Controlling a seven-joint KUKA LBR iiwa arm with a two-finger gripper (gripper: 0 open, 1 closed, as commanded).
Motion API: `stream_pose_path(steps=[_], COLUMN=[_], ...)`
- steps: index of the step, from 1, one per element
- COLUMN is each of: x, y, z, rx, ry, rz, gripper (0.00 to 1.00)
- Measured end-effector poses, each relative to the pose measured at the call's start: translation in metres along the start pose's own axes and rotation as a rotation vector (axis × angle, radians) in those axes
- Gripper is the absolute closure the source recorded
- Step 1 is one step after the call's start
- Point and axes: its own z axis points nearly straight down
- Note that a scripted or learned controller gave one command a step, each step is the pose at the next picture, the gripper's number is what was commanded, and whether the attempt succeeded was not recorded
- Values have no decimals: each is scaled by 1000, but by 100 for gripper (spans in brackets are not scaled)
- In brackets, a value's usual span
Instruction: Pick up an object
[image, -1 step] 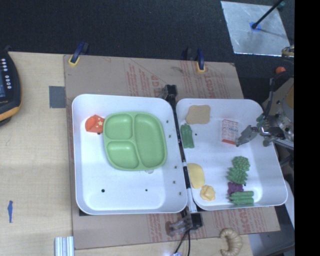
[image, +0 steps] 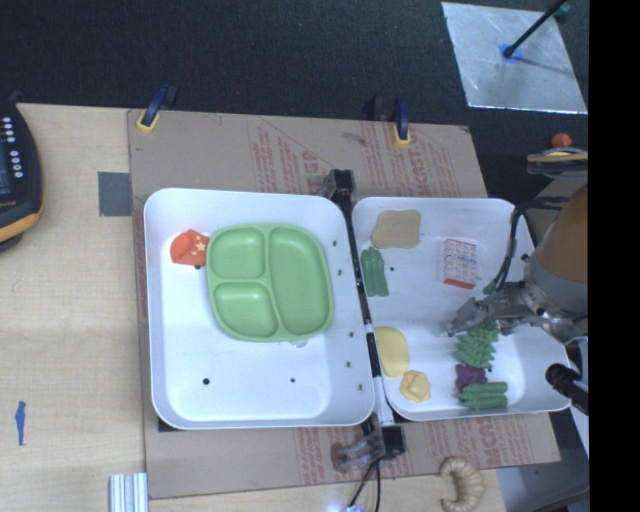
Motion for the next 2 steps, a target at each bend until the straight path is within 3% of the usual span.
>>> stream_pose_path(steps=[1,2], x=[-1,-3], y=[-34,-33], z=[30,19], rx=[-4,-6], ry=[-1,-4], rz=[0,-2], gripper=[0,100])
